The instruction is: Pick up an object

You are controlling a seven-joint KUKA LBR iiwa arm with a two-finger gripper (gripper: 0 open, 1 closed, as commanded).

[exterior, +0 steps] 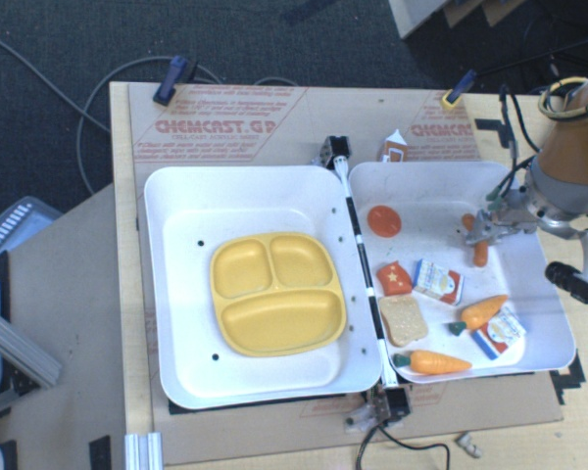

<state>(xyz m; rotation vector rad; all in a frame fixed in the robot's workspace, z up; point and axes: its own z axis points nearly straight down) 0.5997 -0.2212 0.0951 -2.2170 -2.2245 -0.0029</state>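
My arm enters from the right edge, its orange band above the grey wrist, and angles down and leftward into the right bin. My gripper sits low over the upper right part of that bin. A small orange-red sausage-shaped piece hangs just under my fingertips; I cannot tell whether my jaws are parted or closed, or whether they grip it.

The other objects lie in the same bin: a red tomato slice to the left, a red carton, a small milk carton, a bread slice, a carrot along the near edge, and another carrot.

The left bin holds a yellow divided plate.
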